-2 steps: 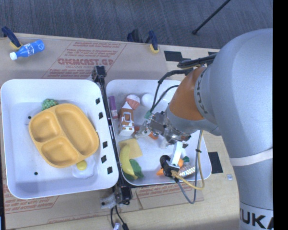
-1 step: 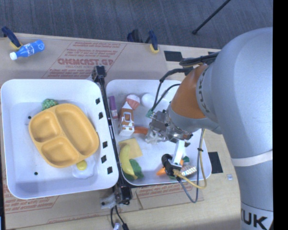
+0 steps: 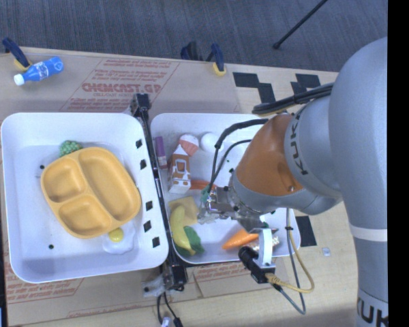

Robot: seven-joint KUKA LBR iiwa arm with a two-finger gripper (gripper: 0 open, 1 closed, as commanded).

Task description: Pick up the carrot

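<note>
The carrot (image 3: 240,238) is a small orange piece lying near the front wall of the right bin (image 3: 226,122). The arm's orange-banded wrist hangs over the middle of that bin and hides much of its floor. My gripper (image 3: 215,208) shows as metal parts under the wrist, just left of and slightly behind the carrot, close to the banana (image 3: 180,222). Nothing is seen between the gripper and the carrot, and the carrot rests on the bin floor.
The right bin also holds a green item (image 3: 193,241), a small carton (image 3: 180,170), a white egg (image 3: 208,140) and a purple item (image 3: 160,148). The left bin (image 3: 13,182) holds a yellow divided plate (image 3: 88,191), broccoli (image 3: 69,146) and a fried egg (image 3: 117,238). A blue bottle (image 3: 41,69) lies at the bench's back left.
</note>
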